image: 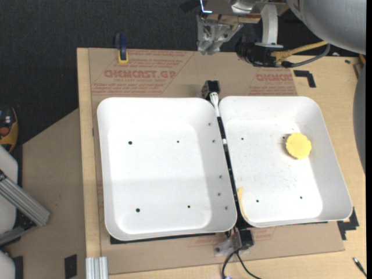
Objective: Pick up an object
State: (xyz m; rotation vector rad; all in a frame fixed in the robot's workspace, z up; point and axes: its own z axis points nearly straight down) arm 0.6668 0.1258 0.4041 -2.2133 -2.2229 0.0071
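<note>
Overhead, the slanted camera view takes in a brown board (174, 68) on the surface, printed with faint red lettering, and two shallow white bins set side by side on it. The left bin (110, 173) shows a few small dark dots on its floor. The right bin (325, 156) holds a yellow disc (299, 146), lying flat in the bin's right half toward the far side, apart from every wall. A smaller pale yellow piece (239, 197) sits at the near left edge of the same bin, against the seam where the two bins meet. A black strip (224, 150) runs along that seam, with a black clip (210, 88) at its far end and another fitting with a cable (239, 240) at the near end. The arm (331, 10) comes in from the upper right, grey and bulky, with cables (290, 52) trailing below the wrist. Its claw (210, 44) hangs above the board beyond the far rim of the bins, roughly over the seam line, with nothing between its fingers; whether they are spread or closed cannot be told. The disc lies well apart from the claw, nearer the camera and off to the right. A small yellow and blue clamp (122, 48) grips the board's far left edge.
</note>
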